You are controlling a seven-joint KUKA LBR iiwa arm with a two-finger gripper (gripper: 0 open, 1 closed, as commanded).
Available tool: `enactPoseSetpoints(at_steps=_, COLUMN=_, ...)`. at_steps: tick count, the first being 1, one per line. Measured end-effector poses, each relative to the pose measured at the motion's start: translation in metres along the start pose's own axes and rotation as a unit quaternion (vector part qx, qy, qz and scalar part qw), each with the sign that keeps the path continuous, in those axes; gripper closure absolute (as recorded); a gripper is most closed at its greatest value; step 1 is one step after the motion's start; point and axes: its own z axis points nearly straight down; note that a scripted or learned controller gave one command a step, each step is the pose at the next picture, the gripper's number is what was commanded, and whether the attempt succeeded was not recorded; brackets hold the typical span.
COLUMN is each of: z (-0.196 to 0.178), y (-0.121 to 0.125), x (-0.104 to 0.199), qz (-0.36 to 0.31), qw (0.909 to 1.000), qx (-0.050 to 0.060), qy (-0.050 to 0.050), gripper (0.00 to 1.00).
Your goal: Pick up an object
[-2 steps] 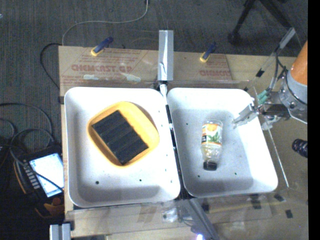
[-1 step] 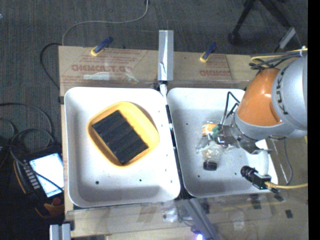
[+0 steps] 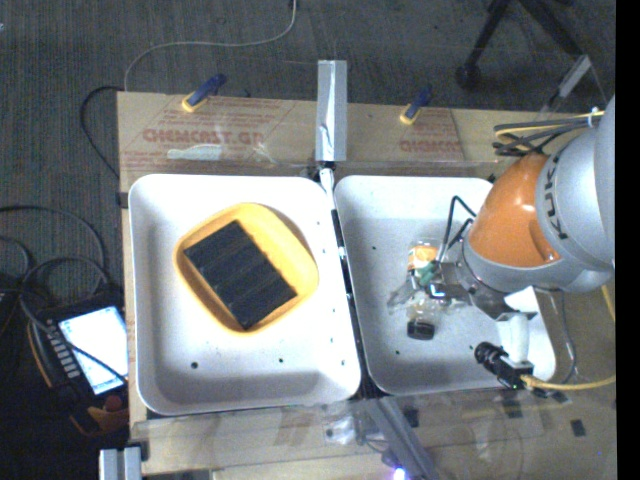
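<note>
Down in the right bin [image 3: 390, 368], the end effector [image 3: 424, 298] is hanging low over the white floor, near the middle of that bin. Whether it is grasping anything is something I cannot tell, because it is small and blurry from up here. A little clear thing with a bit of orange and green [image 3: 424, 258] is sitting just at the end effector, on its far side, and a small dark piece [image 3: 421, 328] is lying just on its near side. I cannot tell if these are loose things or parts of the end effector. The arm [image 3: 540, 218] is reaching in from the right, with its big orange band and grey body covering the right part of that bin. A black cable [image 3: 458, 213] is looping beside the band. In the left bin [image 3: 150, 368], a yellow tray [image 3: 290, 233] is lying a bit turned, and a black ribbed block [image 3: 241, 272] is resting inside it. Both bins are sitting side by side on the tabletop [image 3: 230, 138], touching along the middle. On the floor to the left, a tablet [image 3: 92, 346] is glowing.
</note>
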Motion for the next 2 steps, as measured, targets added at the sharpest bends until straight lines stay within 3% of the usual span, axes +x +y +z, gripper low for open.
enactPoseSetpoints(at_steps=1, z=-0.008, y=0.000, x=0.001, qz=0.000, qw=1.0000, qx=0.000, qy=0.001, gripper=1.00)
enactPoseSetpoints(at_steps=2, z=-0.091, y=0.038, x=0.038, qz=0.001, qw=1.0000, qx=0.006, qy=-0.001, gripper=1.00)
